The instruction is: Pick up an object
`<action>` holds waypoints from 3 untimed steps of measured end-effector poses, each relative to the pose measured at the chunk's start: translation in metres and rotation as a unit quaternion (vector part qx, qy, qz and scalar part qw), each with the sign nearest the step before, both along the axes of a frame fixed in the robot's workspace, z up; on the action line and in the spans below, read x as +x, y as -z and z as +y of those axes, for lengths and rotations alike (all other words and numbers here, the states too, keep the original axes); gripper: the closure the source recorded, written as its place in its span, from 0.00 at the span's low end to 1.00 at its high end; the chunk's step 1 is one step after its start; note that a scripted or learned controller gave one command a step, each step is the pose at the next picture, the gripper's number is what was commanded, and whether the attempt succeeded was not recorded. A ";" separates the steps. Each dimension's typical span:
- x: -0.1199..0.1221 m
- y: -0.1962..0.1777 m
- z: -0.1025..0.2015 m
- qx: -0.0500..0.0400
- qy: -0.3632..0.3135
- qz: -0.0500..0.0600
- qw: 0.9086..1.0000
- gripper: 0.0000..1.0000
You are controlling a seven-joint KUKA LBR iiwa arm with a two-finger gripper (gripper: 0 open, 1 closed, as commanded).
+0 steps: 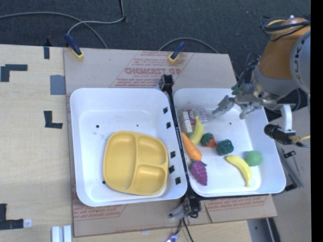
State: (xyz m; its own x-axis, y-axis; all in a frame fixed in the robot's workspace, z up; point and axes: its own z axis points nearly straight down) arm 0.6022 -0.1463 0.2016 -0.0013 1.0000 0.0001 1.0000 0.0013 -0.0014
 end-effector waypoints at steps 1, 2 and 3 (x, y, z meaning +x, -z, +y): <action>0.015 0.110 0.040 0.000 0.000 0.000 1.000 0.00; -0.005 0.114 0.047 -0.005 0.003 -0.006 1.000 0.00; -0.006 0.105 0.048 -0.004 0.001 -0.004 1.000 1.00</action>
